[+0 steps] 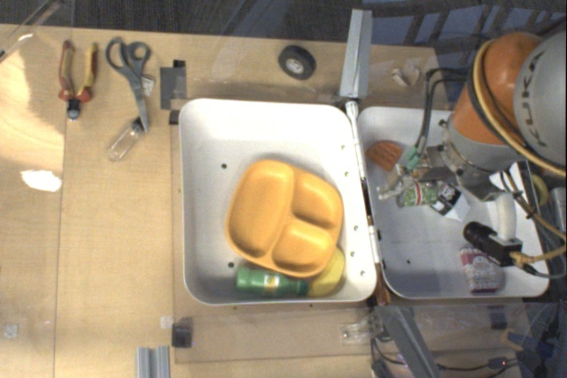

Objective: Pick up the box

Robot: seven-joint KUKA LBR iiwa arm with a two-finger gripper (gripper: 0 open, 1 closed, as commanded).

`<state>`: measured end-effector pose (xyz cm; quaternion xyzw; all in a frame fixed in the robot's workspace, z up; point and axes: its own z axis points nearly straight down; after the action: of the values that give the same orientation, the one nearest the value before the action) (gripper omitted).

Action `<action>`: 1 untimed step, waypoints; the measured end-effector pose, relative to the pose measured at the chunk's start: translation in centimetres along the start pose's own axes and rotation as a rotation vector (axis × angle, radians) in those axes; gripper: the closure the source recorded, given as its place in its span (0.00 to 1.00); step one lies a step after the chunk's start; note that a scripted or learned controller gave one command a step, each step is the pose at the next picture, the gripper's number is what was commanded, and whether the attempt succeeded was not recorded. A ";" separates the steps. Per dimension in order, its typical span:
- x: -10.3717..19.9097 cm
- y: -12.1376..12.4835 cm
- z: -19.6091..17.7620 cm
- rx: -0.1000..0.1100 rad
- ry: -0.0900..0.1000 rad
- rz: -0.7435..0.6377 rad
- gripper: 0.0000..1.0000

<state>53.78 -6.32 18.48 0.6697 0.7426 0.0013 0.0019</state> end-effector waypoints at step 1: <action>6.3 2.6 0.0 0.001 0.000 0.173 1.00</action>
<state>55.73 0.23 18.47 0.7313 0.6820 0.0011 0.0013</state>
